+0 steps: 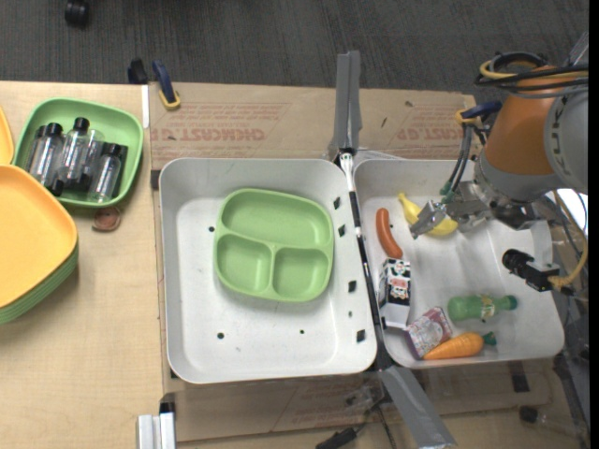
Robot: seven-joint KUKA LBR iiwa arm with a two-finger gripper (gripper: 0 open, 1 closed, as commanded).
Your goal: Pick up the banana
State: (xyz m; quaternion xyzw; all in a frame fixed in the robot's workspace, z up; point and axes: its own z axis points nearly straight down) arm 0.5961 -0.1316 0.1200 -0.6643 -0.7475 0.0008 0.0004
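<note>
Dark grey carpet runs behind my bench (pixel 84 382), a light wooden top with brown cardboard (pixel 253 124) under the two white bins.

Left bin (pixel 187 344): a green divided plate (pixel 274 244) sits near its centre, slightly toward the far edge.

Right bin (pixel 552 344): my arm (pixel 529 134) comes in over its far right corner, orange band showing above the wrist. The gripper (pixel 440 215) hangs over the far half of this bin, right at the banana (pixel 418 215). The banana lies near the bin's far edge, left of centre, its yellow body partly hidden under the gripper. I cannot tell from this angle how the jaws stand, nor whether the fruit is between them.

Off the bins, stacked orange plates (pixel 33 241) overhang the bench's left edge. Beside them, toward the far left corner, a green square dish (pixel 126 134) carries several small dark-capped bottles (pixel 75 157).

Smaller items in the right bin: a green bottle (pixel 479 307) lies on its side near the right edge; a black-and-white carton (pixel 398 282) lies along the left wall; an orange carrot (pixel 454 347) rests at the near edge, touching a pink-and-white pouch (pixel 427 327); a red sausage (pixel 388 233) lies near the left wall, just beside the banana.
</note>
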